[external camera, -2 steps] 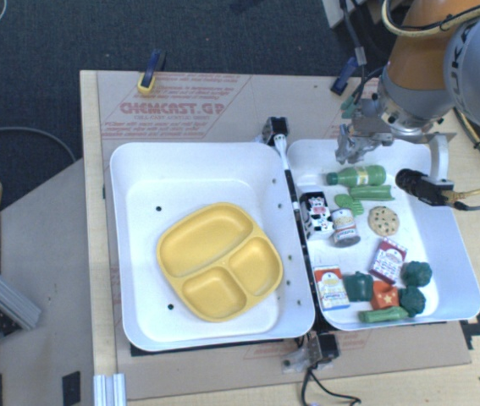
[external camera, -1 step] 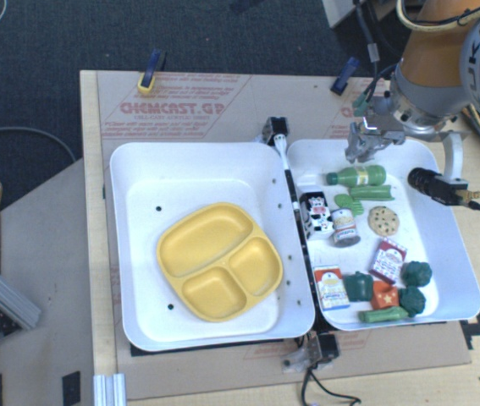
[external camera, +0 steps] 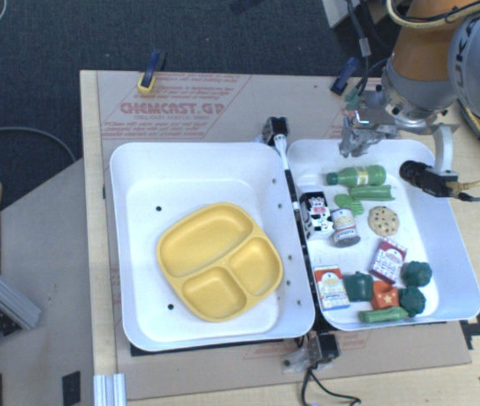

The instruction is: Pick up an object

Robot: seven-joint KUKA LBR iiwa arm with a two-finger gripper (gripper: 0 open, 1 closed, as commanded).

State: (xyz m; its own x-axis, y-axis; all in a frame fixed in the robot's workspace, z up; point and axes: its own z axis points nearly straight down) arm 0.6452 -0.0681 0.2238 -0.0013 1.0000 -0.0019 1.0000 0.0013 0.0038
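The gripper (external camera: pixel 355 145) hangs over the far edge of the right bin (external camera: pixel 460 252), just above the green bottle (external camera: pixel 357 176); nothing sits between its fingers, and whether they are spread or pressed together cannot be told at this size. No object is picked yet.

Candidate objects all lie in the right bin: the green bottle near the far edge, a cookie (external camera: pixel 383 220) and small can (external camera: pixel 344 227) mid-bin, a cow-print toy (external camera: pixel 315 212) against the left wall, red cartons (external camera: pixel 387 260) and green veg pieces (external camera: pixel 415 273) crowded toward the near right corner. The yellow divided plate (external camera: pixel 218 261) sits alone in the left bin (external camera: pixel 129 227).

Risks, as a judgement: the bottle lies on its side and is round, so an off-centre close likely rolls it away or squirts it out. The gripper is close to the bin's far wall, so a straight descent may clip the rim. The clutter near the near right corner invites double grabs or knocked neighbours.
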